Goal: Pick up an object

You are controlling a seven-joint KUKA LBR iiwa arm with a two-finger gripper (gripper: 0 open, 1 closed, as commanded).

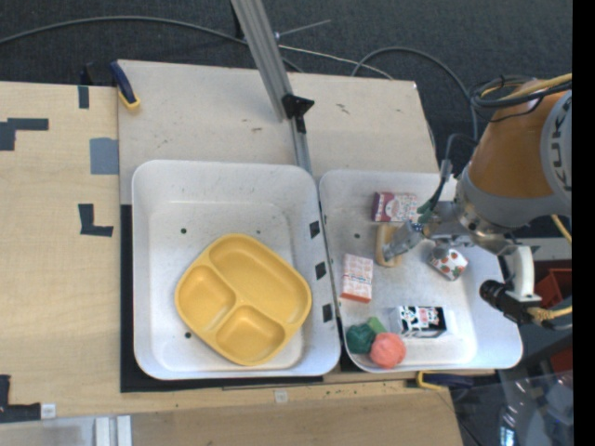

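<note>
My gripper (409, 238) reaches in from the right over the right bin (493, 342), low above its middle. Its tip is right beside a tan object (387, 246); I cannot tell whether it touches it. A pink box (394, 206) lies just behind the gripper. A white and red rounded object (448, 263) sits just below the wrist. An orange and white carton (357, 278) lies to the left. Near the front edge are a black and white carton (423, 320), a green object (364, 334) and a red ball (389, 349).
The left bin (158, 203) holds a yellow divided plate (244, 297). A grey metal pole (265, 49) runs from the back down to the wall between the bins. The arm's orange band (521, 151) hangs over the right bin's right side.
</note>
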